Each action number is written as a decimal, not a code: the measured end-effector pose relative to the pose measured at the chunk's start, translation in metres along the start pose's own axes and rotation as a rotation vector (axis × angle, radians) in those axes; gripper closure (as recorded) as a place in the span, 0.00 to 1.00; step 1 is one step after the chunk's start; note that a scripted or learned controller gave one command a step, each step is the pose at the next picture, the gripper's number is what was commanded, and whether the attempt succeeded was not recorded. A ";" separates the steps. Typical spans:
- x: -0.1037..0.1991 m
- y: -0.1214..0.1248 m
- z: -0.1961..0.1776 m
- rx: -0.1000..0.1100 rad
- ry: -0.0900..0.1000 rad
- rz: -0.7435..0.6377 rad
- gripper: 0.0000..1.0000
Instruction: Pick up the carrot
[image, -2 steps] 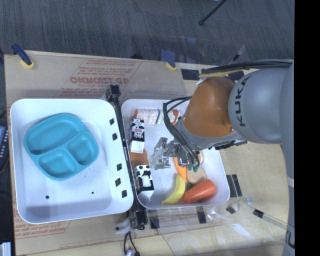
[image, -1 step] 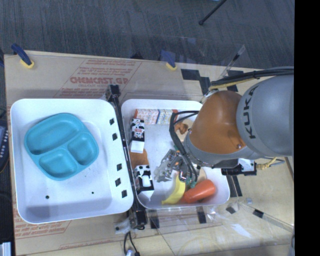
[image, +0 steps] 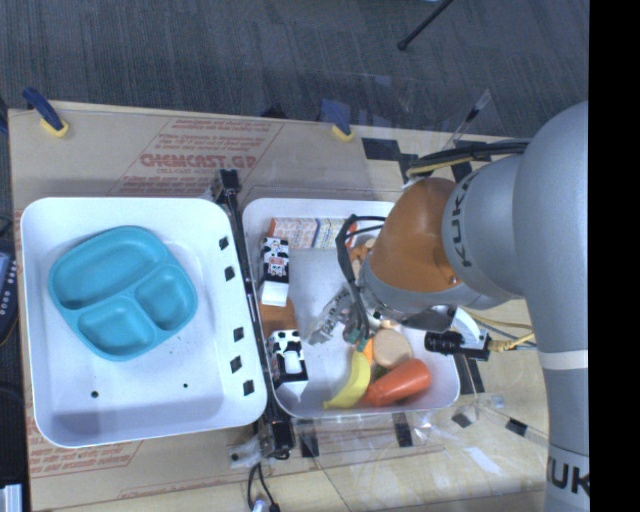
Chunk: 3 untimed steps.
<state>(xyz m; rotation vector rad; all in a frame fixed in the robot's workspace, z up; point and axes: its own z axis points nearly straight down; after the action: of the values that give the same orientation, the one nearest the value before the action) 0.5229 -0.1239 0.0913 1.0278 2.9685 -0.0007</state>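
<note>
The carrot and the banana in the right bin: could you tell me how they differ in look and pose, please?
The carrot is orange-red and thick, while the banana is yellow and slimmer. The carrot lies nearly level along the right bin's near wall; the banana curves and stands more on end beside it. Both lie touching in the same near corner, just below the gripper.
</note>
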 end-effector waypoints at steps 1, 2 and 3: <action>0.000 0.000 0.000 0.000 0.000 0.001 0.00; 0.014 -0.058 0.000 0.000 0.003 -0.198 0.00; 0.013 -0.056 -0.011 -0.001 0.002 -0.206 1.00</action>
<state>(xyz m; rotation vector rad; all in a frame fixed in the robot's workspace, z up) 0.4783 -0.1597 0.1020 0.7182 3.0597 0.0018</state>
